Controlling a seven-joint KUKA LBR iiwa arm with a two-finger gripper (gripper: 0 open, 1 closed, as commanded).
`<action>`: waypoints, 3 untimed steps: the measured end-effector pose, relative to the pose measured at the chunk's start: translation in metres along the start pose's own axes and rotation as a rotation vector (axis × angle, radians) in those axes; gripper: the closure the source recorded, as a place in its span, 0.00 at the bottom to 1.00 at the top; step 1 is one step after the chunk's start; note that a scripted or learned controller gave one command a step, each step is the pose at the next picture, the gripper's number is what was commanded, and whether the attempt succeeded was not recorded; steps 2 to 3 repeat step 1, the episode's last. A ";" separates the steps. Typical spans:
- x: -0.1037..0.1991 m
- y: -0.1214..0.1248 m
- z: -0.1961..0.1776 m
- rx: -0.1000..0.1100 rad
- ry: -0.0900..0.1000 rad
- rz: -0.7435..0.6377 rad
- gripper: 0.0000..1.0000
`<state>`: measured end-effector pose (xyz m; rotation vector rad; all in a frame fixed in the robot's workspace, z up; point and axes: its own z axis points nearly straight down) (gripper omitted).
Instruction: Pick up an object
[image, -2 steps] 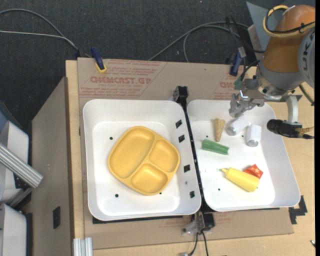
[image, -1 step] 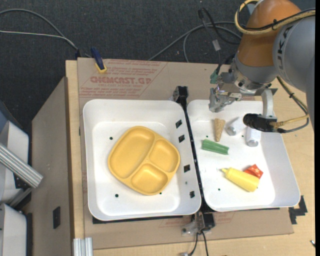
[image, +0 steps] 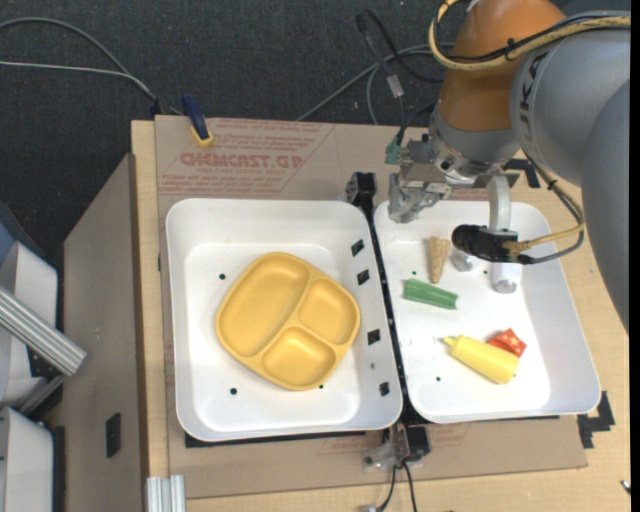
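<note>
The arm reaches in from the upper right and bends down, so the gripper hangs over the far left corner of the right bin. Honestly can't tell how wide it's set. The little cone lies near it, with the green stick, yellow squeeze bottle and red bit closer to the front.

Smooth plastic on matt cardboard.
The yellow divided plate and yellow bottle look like glossy plastic; the white bins are smooth, faintly shiny, on dull brown cardboard.
</note>
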<state>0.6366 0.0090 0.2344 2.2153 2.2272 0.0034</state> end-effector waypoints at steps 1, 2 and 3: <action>0.059 0.017 0.008 0.000 0.001 -0.001 1.00; 0.059 0.017 0.008 0.000 0.001 -0.001 1.00; 0.059 0.017 0.008 0.000 0.001 -0.001 1.00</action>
